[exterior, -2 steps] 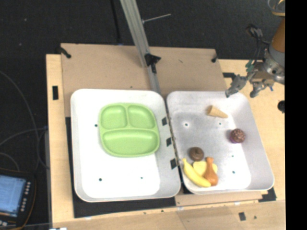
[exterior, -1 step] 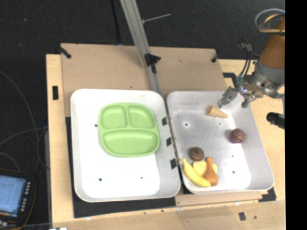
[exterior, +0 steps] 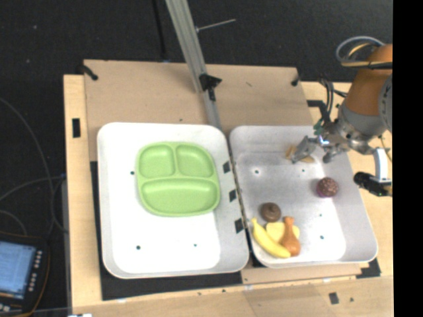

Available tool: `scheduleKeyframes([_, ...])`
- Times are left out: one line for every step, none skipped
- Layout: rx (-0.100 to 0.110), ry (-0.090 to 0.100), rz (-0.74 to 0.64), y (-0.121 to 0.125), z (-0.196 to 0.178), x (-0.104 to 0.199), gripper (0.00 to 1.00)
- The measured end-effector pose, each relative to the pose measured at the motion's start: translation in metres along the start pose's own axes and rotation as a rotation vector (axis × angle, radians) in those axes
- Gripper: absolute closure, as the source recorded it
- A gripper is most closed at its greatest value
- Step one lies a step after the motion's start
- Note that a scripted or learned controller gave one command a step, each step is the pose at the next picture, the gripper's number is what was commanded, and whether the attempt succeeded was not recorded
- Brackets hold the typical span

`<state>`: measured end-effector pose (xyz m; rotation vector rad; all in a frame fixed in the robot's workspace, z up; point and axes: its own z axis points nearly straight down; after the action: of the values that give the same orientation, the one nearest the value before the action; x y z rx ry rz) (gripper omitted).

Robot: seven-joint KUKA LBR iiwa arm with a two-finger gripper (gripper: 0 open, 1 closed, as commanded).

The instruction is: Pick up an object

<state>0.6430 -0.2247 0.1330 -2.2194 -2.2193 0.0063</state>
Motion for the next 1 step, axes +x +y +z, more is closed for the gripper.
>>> scheduleKeyframes([-0.009, -0.003, -0.001, 0.0026, -0.0162, -0.0014, 1.0])
